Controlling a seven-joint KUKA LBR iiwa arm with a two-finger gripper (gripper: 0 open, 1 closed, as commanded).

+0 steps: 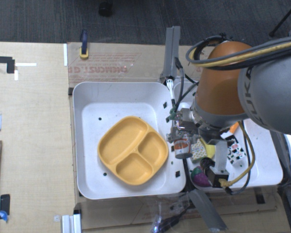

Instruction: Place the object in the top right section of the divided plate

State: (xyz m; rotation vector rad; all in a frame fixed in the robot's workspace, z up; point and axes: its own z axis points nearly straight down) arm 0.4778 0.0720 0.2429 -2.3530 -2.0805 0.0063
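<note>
A yellow divided plate lies in the left white bin, with one large section and two smaller ones, all of them bare. My gripper hangs low over the wall between the two bins, just right of the plate's right rim. A small cylinder with a brown band sits right at the gripper's tip; whether it is held is hidden by the wrist. The arm's orange band and grey body cover much of the right bin.
In the right bin lie several small items beneath the arm: a yellow patterned piece, a purple object, an orange stick and a white dotted card. Cables loop around the wrist.
</note>
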